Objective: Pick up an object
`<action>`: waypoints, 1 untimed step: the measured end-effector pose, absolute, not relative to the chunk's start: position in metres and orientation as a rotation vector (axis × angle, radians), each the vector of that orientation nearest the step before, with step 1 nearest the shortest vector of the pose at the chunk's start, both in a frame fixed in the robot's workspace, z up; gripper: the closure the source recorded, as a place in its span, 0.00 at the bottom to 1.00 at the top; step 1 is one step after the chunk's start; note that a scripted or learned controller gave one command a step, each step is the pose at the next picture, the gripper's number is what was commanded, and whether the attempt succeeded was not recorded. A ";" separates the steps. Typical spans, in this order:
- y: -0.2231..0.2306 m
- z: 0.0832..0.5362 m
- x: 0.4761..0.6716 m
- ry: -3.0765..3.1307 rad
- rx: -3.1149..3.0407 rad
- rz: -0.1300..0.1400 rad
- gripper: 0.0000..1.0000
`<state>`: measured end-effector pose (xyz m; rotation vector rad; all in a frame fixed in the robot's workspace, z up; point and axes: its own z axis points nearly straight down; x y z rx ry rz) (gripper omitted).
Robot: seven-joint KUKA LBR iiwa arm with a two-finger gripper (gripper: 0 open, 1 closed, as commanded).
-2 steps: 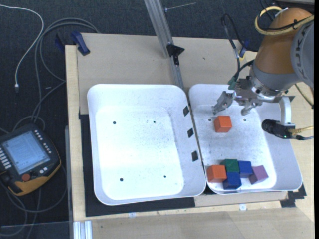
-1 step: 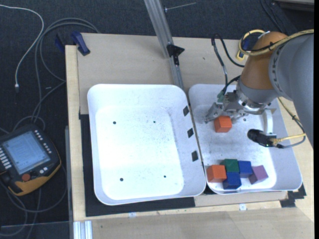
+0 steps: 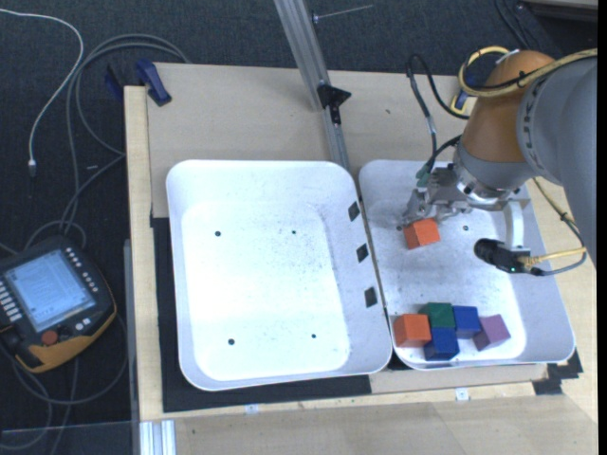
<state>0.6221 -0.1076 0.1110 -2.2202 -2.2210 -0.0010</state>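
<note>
**Observer:** Where's the hand right now?

**Operator:** I see the hand (image 3: 424, 218) over the right bin (image 3: 541, 311), toward its far end. An orange block (image 3: 422, 234) sits at its tip, tilted, and looks pinched between the fingers, so I read it as closed on that block. I can't tell whether the block is clear of the bin floor or touching it.

**Observer:** How would you finish the step?

**Operator:** I'd raise it straight up and slowly, no sideways swing, since the block is skewed in the grip and could slip. I'd also confirm it hangs free before calling it picked.

**Observer:** What else is there?

**Operator:** At the near end of the right bin, a cluster of five: one orange cube (image 3: 412, 329), one green block (image 3: 439, 315), two blue blocks (image 3: 466, 320) and (image 3: 442, 342), and one purple block (image 3: 493, 330). So six blocks altogether, two of them orange. There are two bins on the worktop (image 3: 247, 102), the left bin (image 3: 190, 183) beside the right.
</note>
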 end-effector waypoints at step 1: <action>-0.009 0.205 0.643 -2.235 -2.213 -0.015 1.00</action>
